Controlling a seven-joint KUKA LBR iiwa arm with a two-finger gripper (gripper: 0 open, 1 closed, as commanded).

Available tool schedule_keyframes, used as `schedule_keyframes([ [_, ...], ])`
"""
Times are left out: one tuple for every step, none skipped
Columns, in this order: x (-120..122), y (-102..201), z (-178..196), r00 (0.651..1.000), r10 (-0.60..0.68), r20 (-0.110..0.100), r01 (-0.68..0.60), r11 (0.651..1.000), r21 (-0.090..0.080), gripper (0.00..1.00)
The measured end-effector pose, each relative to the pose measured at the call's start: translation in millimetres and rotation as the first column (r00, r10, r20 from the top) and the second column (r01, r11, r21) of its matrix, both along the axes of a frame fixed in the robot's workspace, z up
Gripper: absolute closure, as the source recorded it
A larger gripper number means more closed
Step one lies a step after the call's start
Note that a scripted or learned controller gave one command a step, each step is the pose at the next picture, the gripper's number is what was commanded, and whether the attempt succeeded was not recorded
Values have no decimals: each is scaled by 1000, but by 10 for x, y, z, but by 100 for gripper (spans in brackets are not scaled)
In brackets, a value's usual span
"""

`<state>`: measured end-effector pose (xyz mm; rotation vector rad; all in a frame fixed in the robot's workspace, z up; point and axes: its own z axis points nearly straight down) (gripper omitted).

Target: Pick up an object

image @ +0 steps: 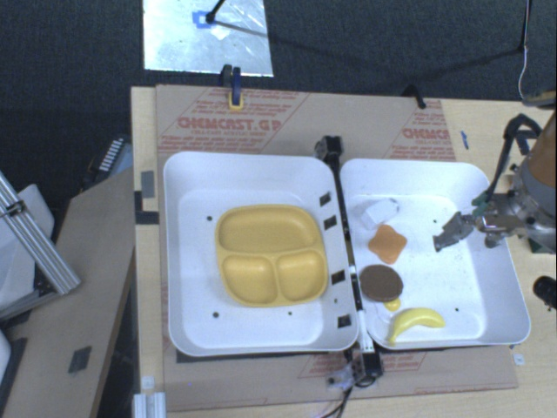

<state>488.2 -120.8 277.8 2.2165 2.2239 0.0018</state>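
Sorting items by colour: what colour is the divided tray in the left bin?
Yellow; the divided tray shows in the camera view.

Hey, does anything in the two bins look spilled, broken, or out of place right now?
Nothing stands out. The yellow divided tray sits flat in the left bin. The orange piece, brown disc and banana lie loose in the right bin, near the gripper.

You see a grey metal arm with a dull, blocky wrist. Its gripper has dark grey fingers. A thin black cable loops above the wrist.
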Motion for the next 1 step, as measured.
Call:
schedule_keyframes([
  [12, -14, -626, 1000, -2, -5, 2, 1000, 1, 0],
])
